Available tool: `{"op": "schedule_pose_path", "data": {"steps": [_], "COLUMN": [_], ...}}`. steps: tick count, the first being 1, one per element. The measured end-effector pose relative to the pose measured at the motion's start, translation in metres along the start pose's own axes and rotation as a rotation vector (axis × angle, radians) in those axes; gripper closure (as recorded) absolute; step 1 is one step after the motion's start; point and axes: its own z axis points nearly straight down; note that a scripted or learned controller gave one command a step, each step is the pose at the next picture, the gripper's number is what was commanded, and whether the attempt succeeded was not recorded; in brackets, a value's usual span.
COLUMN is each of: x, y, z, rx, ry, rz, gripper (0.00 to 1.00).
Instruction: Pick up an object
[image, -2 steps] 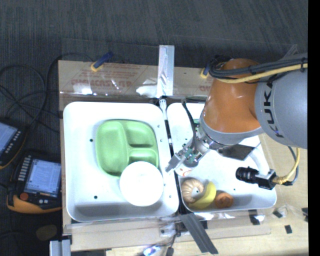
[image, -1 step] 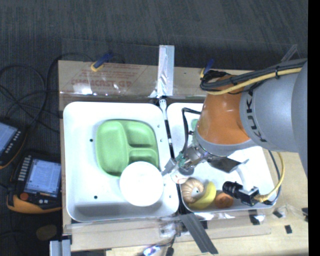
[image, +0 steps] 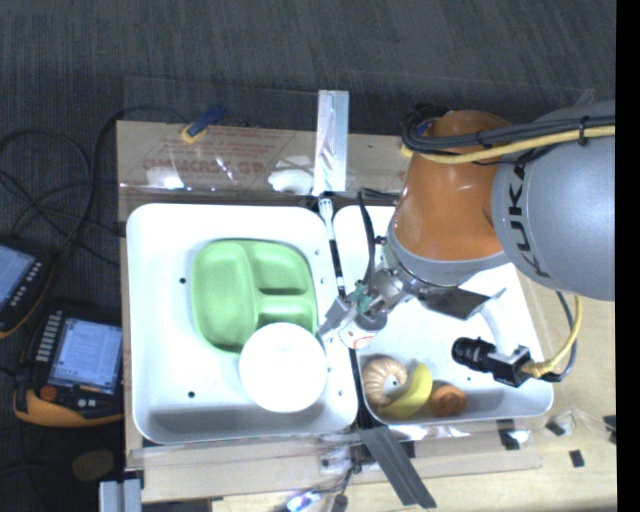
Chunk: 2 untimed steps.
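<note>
My gripper (image: 357, 311) hangs low over the wall between the two bins, at the left edge of the right bin (image: 521, 318). Nothing shows in its grasp. Just below it, in the right bin's near corner, lie a beige ring-shaped toy (image: 382, 377), a yellow banana (image: 414, 391) and a small orange-brown piece (image: 449, 401), packed close together. In the left bin (image: 160, 330) a green divided tray (image: 250, 288) lies flat, and a white round bowl (image: 284, 368) overlaps the tray's near right corner. The arm's orange and grey body hides the upper part of the right bin.
A clear plastic sheet (image: 225, 155) and a metal strip (image: 332, 135) lie on the bench behind the bins. Tablets and cables (image: 70, 350) sit on the floor at the left. The left bin has bare floor along its left and near sides.
</note>
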Motion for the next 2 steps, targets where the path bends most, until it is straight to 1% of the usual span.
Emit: {"op": "schedule_pose_path", "data": {"steps": [1,2], "x": [0.014,-0.03], "y": [0.018,0.055], "z": [0.023,-0.014], "rx": [0.003,0.0], "ry": [0.001,-0.003], "rz": [0.236,0.093], "gripper": [1.0,1.0]}}
